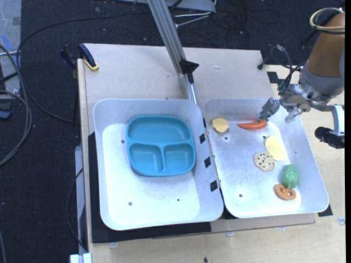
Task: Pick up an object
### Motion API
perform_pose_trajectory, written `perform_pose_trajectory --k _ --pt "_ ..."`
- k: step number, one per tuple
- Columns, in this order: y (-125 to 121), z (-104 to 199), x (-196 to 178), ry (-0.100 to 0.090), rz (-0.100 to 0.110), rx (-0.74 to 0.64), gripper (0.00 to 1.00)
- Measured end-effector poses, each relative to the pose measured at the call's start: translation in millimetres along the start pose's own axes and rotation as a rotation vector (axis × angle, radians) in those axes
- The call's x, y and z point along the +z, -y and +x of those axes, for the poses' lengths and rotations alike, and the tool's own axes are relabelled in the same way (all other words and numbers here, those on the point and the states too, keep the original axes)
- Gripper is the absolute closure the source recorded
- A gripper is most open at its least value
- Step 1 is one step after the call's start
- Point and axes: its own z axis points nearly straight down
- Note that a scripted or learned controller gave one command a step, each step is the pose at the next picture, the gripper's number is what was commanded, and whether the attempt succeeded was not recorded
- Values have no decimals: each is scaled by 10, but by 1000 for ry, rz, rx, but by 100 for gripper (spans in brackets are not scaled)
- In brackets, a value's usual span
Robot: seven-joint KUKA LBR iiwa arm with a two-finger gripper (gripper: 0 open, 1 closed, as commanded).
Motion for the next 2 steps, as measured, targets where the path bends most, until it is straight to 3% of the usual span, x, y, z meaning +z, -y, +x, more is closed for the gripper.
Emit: perform_pose_trajectory --k 2 --pt "-14 26 1111 1 -3 1 0"
